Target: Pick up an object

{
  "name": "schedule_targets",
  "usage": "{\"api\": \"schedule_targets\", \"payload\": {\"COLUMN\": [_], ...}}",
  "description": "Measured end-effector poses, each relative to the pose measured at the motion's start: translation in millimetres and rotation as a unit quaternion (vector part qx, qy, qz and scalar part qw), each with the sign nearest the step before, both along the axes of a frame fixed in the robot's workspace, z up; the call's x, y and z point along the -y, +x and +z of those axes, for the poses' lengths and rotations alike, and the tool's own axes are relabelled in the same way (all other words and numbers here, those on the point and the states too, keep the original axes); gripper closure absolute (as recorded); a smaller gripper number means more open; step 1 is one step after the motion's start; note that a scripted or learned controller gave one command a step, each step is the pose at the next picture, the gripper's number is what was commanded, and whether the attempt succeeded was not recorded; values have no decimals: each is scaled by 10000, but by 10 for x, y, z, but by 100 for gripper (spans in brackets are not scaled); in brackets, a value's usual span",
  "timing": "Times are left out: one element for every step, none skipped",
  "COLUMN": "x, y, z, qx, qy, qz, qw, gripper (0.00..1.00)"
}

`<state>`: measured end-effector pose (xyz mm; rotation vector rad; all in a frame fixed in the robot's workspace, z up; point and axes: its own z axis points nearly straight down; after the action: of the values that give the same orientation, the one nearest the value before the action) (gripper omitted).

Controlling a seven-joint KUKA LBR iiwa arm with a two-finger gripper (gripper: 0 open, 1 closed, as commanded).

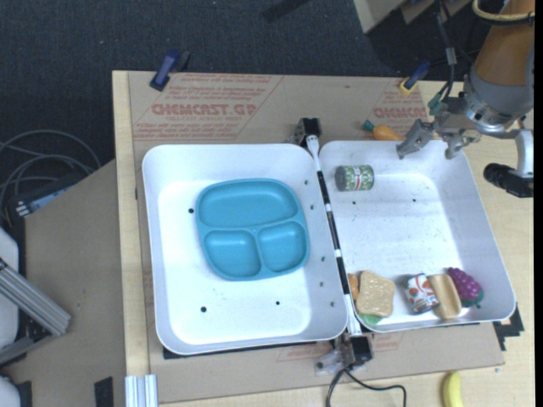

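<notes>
My gripper hangs over the far edge of the right bin, its two fingers spread apart with nothing between them. A small green-labelled can lies on its side in the bin's far left part, left of and a little nearer than the gripper. Along the bin's near edge lie a slice of toast, a red-and-white can, a hot dog bun and a bunch of purple grapes.
The left bin holds a blue divided plate. An orange carrot-like toy lies on the bench just beyond the right bin. A yellow banana sits on the bench at the near right. Blue clamps grip the board's far edge.
</notes>
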<state>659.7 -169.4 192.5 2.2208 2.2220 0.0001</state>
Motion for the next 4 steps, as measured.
{"api": "schedule_targets", "payload": {"x": [-667,-738,-439,36], "y": [64,74,-891,-1181], "z": [-481,-908,-702,-1084], "qx": [-14,13,-9,-13], "qy": [12,-5,-2,-2], "qz": [8,-1,-11,-13], "qw": [10000,10000,10000,10000], "gripper": [0,0,0,0]}}
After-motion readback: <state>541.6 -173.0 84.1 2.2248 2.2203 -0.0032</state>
